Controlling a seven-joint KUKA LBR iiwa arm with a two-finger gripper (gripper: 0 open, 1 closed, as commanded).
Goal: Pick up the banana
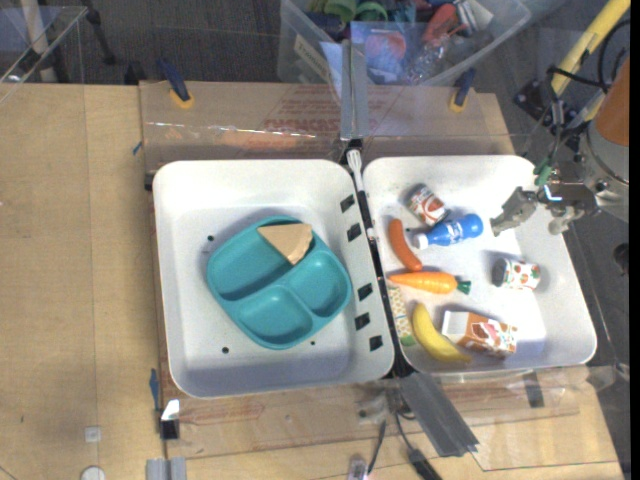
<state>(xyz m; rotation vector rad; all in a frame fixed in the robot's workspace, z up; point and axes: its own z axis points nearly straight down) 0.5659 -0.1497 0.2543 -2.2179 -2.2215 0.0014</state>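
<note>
The end effector hovers over the right bin; I cannot tell its opening. The banana lies well below-left of it, untouched.

Wooden bench bears two white bins side by side.

**Crowded front corner, open gap at the right**

The banana is lying hemmed in near the right bin's front-left corner: the carrot is crossing just behind it, the juice carton is pressing at its right end, and the divider wall is running close on its left. Above it, nothing is standing in the way. The claw is hovering over the bin's back right, with the blue bottle and a small cup sitting between it and the banana. Bare white floor is showing along the right wall.
</note>
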